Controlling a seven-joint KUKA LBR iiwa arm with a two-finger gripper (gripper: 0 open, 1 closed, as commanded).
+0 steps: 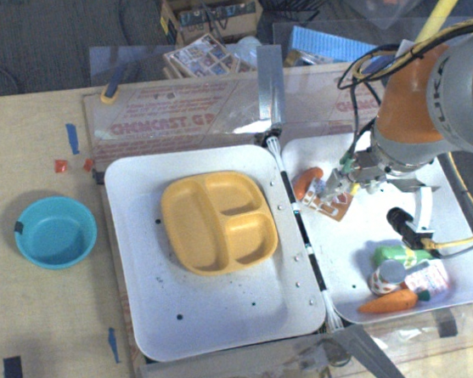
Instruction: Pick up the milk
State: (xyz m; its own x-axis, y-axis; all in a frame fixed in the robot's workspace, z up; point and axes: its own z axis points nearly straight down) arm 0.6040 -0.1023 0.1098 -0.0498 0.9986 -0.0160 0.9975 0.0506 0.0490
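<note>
left bin [150, 323]: white | divided plate [220, 222]: yellow | bowl [55, 232]: turquoise | desk [41, 336]: tan | carrot [389, 301]: orange | bottle [398, 254]: green | arm [432, 108]: grey, orange band | right bin [465, 275]: white

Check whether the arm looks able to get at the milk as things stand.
Probably yes. The milk lies uncovered near the right bin's front corner, and the claw hangs over the same bin's far side. A carrot and a green thing crowd it, so a clean grip may be hard.
</note>
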